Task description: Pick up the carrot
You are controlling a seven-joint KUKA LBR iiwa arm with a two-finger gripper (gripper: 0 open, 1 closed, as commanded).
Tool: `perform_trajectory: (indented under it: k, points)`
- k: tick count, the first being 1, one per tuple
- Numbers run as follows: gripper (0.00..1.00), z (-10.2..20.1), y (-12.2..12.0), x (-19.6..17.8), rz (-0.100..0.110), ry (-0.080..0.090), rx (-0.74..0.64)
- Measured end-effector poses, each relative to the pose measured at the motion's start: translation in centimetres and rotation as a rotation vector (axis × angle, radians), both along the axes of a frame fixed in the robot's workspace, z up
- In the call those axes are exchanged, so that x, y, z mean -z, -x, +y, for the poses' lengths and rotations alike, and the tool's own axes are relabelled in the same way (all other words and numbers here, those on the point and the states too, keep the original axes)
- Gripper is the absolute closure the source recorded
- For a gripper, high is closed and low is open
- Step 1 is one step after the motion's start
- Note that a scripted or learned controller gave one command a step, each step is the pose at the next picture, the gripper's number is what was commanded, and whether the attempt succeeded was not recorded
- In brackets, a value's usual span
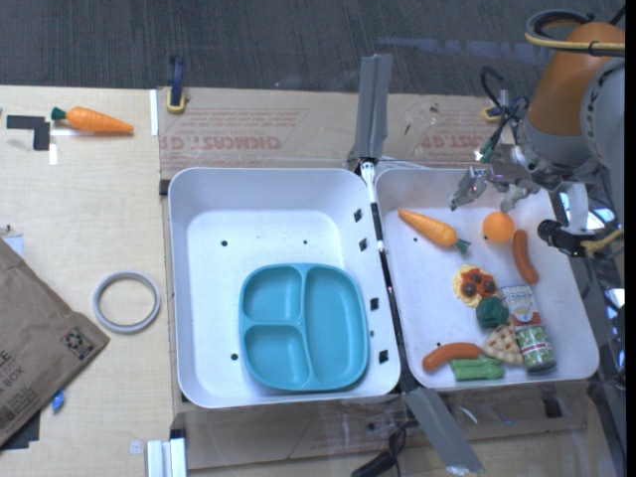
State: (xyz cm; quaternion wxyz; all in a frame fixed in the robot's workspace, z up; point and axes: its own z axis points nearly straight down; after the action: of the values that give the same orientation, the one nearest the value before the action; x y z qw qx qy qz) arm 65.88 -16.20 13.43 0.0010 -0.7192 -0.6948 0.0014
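Inside the right bin (581,311), the carrot (430,227) lies near the far left corner, its pointed orange end toward the divider between the bins and its green stub toward the middle. Above the bin's far edge hangs the end effector (488,188), its two fingers spread apart with nothing between them, off to the right of the carrot and not touching it. An orange ball (499,227) sits just below the end effector, and a sausage (524,256) lies beside the ball near the right wall. Further toward the near edge, a pizza slice toy (475,283), a green lump (492,312), a small can (535,347), a second sausage (450,355) and a green pod (477,369) crowd together. The left bin (199,266) holds a teal tray (303,328) with three compartments. Out on the table (79,207), a second carrot (92,120) rests near the far left corner, and a tape ring (126,300) lies beside the left bin.
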Motion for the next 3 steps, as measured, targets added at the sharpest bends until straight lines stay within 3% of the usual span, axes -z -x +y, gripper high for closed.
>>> perform_trajectory:
  k: [1, 2, 3]
  points:
    - [0.00, 4.9, 0.6, 3.6, -0.015, -0.002, -0.054]
    - [0.00, 5.0, 5.9, 4.5, 0.002, -0.001, 0.196]
    - [1.00, 4.8, 6.0, 3.8, 0.006, 0.000, 0.200]
